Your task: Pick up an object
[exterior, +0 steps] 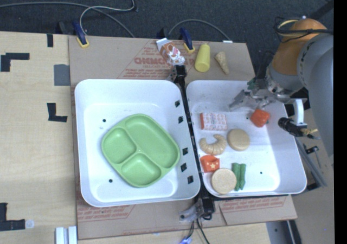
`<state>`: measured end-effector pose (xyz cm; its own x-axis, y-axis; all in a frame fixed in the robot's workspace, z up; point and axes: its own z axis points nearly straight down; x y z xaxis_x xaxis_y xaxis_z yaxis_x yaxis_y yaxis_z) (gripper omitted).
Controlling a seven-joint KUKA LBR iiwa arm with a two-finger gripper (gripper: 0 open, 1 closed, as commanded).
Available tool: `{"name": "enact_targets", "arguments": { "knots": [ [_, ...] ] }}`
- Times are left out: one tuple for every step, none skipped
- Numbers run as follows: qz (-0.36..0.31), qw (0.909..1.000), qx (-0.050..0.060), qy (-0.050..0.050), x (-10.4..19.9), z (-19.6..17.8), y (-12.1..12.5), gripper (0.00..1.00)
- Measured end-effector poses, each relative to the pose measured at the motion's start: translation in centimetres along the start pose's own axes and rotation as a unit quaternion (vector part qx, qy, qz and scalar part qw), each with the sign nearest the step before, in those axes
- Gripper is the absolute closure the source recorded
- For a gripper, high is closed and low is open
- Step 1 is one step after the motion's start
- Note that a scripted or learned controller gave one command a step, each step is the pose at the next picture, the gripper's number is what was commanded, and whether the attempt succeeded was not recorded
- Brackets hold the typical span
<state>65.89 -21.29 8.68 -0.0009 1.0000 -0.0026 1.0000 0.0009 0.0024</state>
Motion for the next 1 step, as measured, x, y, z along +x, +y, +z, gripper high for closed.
{"name": "enact_targets", "arguments": {
  "knots": [
    [0.000,1.0000,-0.001,0.000,-1.11,-0.05,-4.33,0.00]
  ]
}}
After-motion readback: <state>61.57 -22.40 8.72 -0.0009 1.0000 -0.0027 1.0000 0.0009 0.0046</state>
